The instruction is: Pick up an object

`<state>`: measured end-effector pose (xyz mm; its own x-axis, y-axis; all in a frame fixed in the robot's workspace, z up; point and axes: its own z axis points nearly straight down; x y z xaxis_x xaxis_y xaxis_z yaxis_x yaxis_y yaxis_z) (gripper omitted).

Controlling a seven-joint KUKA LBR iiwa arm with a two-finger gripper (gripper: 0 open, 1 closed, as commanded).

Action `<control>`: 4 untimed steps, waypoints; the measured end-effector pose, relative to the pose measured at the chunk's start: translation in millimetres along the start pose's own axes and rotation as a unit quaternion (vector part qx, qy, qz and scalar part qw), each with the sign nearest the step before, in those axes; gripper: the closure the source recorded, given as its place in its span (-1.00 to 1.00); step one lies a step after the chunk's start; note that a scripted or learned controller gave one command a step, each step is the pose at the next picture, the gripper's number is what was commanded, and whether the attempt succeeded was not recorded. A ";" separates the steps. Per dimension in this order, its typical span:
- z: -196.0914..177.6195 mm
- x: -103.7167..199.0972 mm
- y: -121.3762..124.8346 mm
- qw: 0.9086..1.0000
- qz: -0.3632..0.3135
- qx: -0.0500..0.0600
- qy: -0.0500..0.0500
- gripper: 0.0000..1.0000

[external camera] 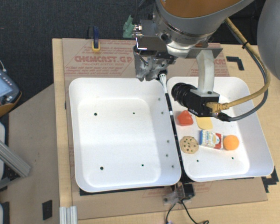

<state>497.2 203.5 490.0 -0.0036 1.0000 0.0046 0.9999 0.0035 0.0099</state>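
The gripper (150,73) hangs over the far rim where the two bins meet, just above the top of the dividing edge, and from this angle the metal of the head is bunched together so that whether it is released or clenched cannot be told; nothing shows caught in it. Above it sits the broad orange band (196,1) of the arm, wide across the top of the view, with a yellow hose (252,94) looping down on the right to a black cylindrical fitting (191,99) that hovers below and right of the gripper, over the right bin (252,153). That right bin carries the goods, all of them below and to the right of the gripper, and the count is five, one of each: one red piece (185,118) nearest, just under the black fitting; one pale yellow wedge (205,122) just beside it; one chocolate-chip cookie (189,145) lower down near the divider; one small white carton with red and blue print (210,139) next to the cookie; and one orange ball (231,143) furthest out, touching or nearly touching the carton. Below and left of the gripper lies the left bin (84,139), one white tray with dark dots on its floor. Both bins, two in all, sit on a brown cardboard sheet (107,55), with one yellow and blue clamp (96,40) on its far edge, left of the gripper.
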 end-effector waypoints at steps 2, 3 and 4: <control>232.2 -24.0 -22.8 1.000 0.005 0.014 -0.006 1.00; 103.6 -10.3 17.8 1.000 0.001 -0.003 0.001 1.00; 220.2 -22.5 -23.5 1.000 0.003 0.012 -0.005 1.00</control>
<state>475.9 182.0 269.5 0.0015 1.0000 -0.0052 0.9999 -0.0016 -0.0150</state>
